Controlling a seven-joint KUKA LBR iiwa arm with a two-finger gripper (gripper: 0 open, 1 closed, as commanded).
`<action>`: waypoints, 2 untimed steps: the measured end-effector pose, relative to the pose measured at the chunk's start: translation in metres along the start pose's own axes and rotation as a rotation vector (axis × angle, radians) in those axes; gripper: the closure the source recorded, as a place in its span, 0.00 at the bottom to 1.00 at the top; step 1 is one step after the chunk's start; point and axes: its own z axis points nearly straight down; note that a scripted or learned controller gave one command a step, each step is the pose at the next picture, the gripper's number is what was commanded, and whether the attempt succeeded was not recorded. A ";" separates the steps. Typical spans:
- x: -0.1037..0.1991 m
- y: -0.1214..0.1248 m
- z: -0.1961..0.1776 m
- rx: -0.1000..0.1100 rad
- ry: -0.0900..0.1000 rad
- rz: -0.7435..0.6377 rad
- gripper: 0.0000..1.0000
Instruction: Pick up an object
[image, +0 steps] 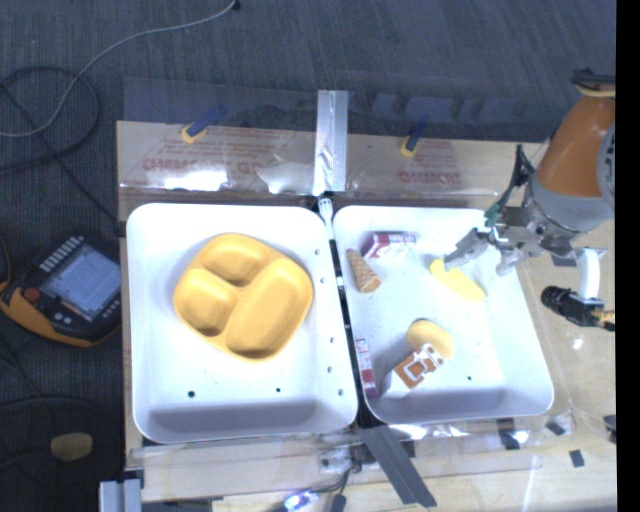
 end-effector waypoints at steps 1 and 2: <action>0.013 -0.077 0.073 0.002 0.005 0.067 0.00; 0.001 0.004 0.094 -0.016 0.001 0.105 0.00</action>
